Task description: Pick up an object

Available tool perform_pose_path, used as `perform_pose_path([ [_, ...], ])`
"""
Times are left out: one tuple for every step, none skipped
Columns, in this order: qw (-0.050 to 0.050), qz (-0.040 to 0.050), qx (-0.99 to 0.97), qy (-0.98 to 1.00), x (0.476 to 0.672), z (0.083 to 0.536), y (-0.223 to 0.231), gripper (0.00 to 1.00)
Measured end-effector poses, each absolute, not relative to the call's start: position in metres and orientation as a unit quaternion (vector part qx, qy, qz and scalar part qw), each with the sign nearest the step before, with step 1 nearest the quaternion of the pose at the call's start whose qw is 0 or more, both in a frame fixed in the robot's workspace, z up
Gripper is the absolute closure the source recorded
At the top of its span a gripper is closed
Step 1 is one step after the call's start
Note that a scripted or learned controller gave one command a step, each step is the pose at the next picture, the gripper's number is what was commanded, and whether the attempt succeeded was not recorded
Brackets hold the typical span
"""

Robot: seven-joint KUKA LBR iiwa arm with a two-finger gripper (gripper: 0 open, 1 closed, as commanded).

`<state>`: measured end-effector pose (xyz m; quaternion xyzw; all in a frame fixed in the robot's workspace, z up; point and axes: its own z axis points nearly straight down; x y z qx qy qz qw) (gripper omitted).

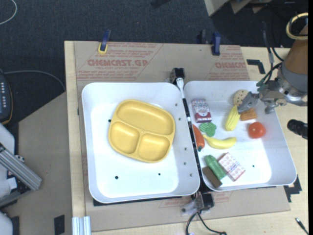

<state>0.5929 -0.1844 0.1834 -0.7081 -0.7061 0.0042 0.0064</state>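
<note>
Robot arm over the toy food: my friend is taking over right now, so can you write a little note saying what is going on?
Gripper: low over the back of the right bin, at an orange-brown piece; nothing visibly held.
Right bin: corn, tomato, banana, carrot, cookie, green veggie, two small boxes.
Left bin: yellow divided tray.
Done: nothing picked up yet.
Left: grab one object and lift it.
</note>
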Motion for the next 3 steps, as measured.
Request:
perform_pose_path([
  [0.0,0.0,-0.707,-0.707,0.596,0.192,-0.184,0.0],
  [0.002,0.0013,-0.707,-0.707,0.597,0.148,-0.19,0.0],
  [0.003,0.0014,-0.707,-0.707,0.595,0.085,-0.183,0.0],
])
